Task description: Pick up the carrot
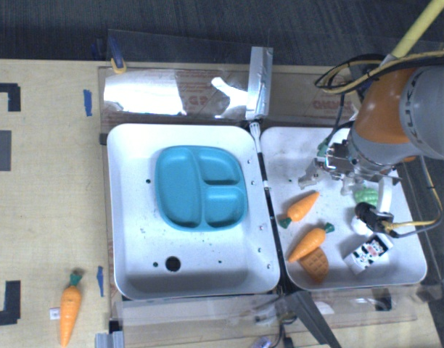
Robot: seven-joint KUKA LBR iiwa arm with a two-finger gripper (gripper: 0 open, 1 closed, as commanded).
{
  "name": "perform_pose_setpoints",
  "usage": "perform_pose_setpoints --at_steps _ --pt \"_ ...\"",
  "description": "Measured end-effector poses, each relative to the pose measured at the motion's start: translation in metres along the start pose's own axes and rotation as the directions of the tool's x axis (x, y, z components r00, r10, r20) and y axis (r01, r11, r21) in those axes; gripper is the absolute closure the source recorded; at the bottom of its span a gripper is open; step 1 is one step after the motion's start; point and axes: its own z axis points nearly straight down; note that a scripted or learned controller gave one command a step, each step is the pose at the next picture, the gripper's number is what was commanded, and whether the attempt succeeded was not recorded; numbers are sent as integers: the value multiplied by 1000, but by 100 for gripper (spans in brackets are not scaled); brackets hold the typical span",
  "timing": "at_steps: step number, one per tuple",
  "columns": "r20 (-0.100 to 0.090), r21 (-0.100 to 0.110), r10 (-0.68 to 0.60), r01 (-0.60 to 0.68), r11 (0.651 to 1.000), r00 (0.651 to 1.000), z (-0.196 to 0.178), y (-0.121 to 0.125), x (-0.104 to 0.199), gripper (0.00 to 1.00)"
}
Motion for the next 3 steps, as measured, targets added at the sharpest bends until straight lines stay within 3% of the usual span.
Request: perform_pose_setpoints --at_steps 1,2,3 --pt "1 -10 -171 171 985 985 34 -39 8 0" --pt "2 -16 -168 168 986 986 23 -37 7 100" --pt "-1 -10 -89 89 996 996 -65 -42 72 100"
